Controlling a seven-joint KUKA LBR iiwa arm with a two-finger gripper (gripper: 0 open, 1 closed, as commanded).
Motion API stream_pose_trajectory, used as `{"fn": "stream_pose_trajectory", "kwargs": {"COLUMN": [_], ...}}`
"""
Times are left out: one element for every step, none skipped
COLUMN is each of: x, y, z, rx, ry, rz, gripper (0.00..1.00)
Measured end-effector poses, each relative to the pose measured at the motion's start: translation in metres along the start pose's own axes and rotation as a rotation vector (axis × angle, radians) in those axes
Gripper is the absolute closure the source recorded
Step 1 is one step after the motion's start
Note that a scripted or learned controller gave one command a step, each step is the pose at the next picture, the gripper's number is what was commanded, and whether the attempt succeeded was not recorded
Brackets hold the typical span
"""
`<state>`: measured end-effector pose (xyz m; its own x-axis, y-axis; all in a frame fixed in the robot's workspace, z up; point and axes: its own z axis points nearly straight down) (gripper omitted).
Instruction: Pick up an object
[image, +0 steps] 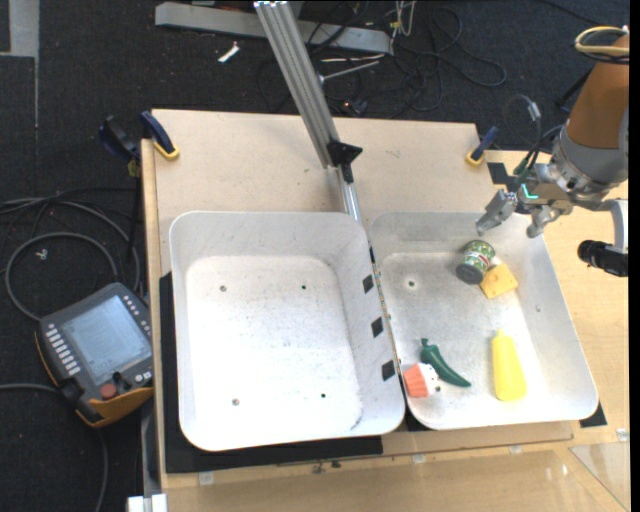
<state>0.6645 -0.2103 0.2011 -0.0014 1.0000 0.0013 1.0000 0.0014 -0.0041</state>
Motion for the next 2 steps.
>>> {"fn": "stream_pose_trajectory", "kwargs": {"x": [0.000,-0.001], "y": [0.001,-0.002], "z": [-0.003,0.041], "rx": [-0.004,-0.001], "ry": [-0.002,-0.001], "rz": [-0.002,0.001], "gripper": [0.00,0.00]}}
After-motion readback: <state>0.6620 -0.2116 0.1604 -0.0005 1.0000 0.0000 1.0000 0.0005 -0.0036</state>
